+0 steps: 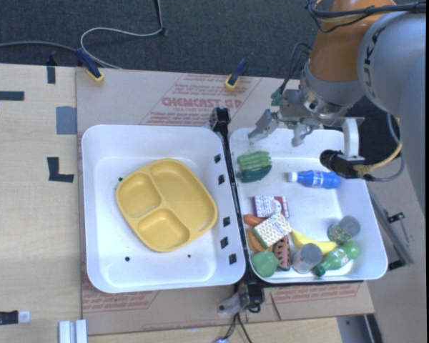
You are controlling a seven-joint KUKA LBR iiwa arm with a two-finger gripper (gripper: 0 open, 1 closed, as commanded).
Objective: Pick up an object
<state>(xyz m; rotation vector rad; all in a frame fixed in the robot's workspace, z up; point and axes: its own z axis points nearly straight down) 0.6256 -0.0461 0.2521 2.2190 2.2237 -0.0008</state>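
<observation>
Looking down at a slant on the worktop (28,191), the grey arm with its orange band is reaching in from the right, and its tool (280,131) is hanging over the far edge of the right bin (357,191). The two fingers are standing spread well apart, one finger (260,128) on the left and one more to the right, and nothing is sitting between them. Just below the left finger a dark green ribbed object (254,163) is lying in the bin's far left part, apart from the tool. A blue bottle (316,179) with a white cap is lying on its side further right, beside a black fitting on the arm. Along the near side of this bin a cluster of small things is crowding together: a red and white packet (269,206), a chequered block (273,229), a watermelon slice (282,251), a green round piece (265,264), two grey cans, a yellow piece and a green bottle; several are overlapping, so their full shapes are hard to make out. The left bin (100,213) is holding a yellow divided tray (166,204). The arm's upper part is cut off by the picture's edge.
</observation>
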